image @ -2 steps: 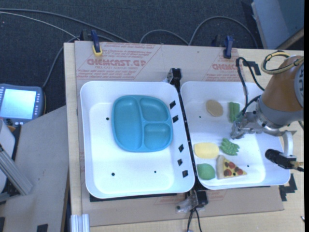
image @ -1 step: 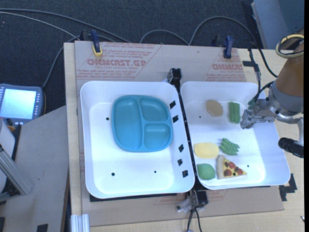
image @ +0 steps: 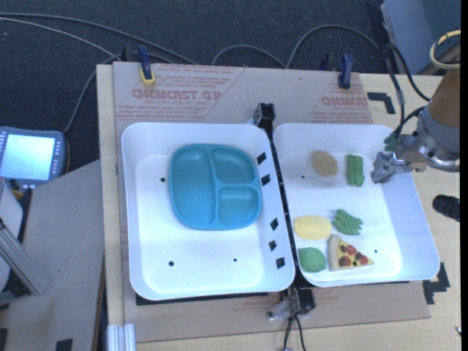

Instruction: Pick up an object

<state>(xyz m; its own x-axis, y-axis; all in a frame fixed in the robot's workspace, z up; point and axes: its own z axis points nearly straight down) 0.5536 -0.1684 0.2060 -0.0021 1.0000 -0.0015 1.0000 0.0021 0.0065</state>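
Honestly, the hand (image: pixel 382 168) hangs just beside the green pickle (image: pixel 355 170); I cannot tell its opening, and a descent could nudge the pickle away.

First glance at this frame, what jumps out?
The big blue divided plate sitting alone in the left bin grabs the eye first. Next, the cluster of toy foods in the right bin: a pizza slice at the near edge beside a green round piece, with a yellow piece just behind. The gripper hangs over the right bin's far right side, close to a green pod-like toy.
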